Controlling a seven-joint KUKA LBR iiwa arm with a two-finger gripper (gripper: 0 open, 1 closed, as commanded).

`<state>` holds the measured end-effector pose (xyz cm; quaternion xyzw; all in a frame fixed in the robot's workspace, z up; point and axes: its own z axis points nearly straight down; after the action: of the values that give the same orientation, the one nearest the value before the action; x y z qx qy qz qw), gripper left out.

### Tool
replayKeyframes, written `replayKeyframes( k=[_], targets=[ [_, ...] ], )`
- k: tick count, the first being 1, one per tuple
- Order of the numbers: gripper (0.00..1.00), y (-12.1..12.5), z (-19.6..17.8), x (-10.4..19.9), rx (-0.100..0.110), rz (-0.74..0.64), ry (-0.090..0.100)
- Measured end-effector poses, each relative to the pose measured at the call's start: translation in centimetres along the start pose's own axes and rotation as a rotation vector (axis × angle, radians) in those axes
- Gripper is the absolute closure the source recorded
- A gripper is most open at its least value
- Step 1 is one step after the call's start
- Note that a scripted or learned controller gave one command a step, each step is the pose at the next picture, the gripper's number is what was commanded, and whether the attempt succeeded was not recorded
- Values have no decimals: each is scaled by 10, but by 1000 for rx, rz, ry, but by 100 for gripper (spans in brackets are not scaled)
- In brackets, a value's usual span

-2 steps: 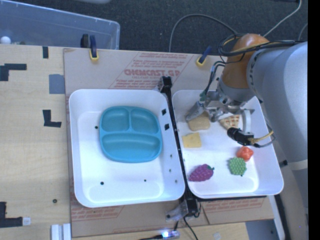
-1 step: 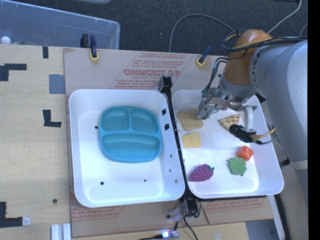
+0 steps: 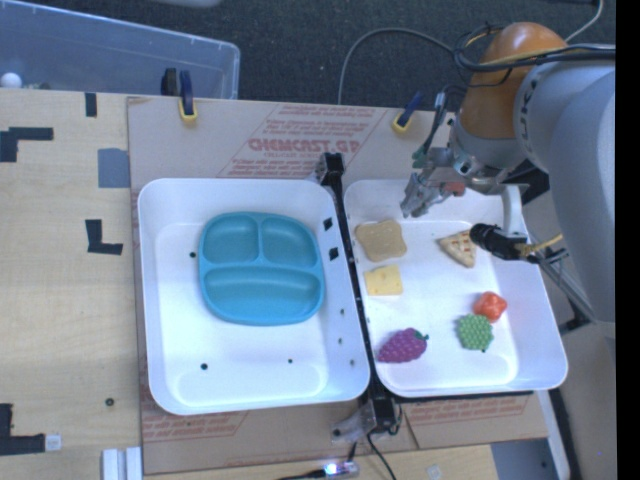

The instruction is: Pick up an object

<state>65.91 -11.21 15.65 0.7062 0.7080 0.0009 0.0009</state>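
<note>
Camera view: hand (image 3: 413,206) up over the back of the right bin (image 3: 530,368), holding nothing; cannot tell if wide or narrow. Just below the hand, toast (image 3: 380,239), then cheese (image 3: 384,282). Right of the hand, pizza slice (image 3: 459,248). Farther down, grapes (image 3: 402,346), broccoli (image 3: 475,332), tomato (image 3: 490,305). Far left, blue plate (image 3: 261,269) in the left bin (image 3: 170,368).

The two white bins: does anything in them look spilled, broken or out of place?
Nothing stands out. The blue divided plate lies flat in the left bin. The toy foods, bread slice, cheese, grapes and the rest, lie apart in the right bin. The gripper hangs above the bread.
</note>
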Motion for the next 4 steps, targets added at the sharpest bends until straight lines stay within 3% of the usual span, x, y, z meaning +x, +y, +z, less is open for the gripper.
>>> replayKeyframes(
  k=[1,2,4],
  targets=[
    [100,7,-51,-7,1,0,-1],
    [100,8,-64,-7,3,1,0],
    [100,-3,-81,98,6,-4,2]
  ],
)
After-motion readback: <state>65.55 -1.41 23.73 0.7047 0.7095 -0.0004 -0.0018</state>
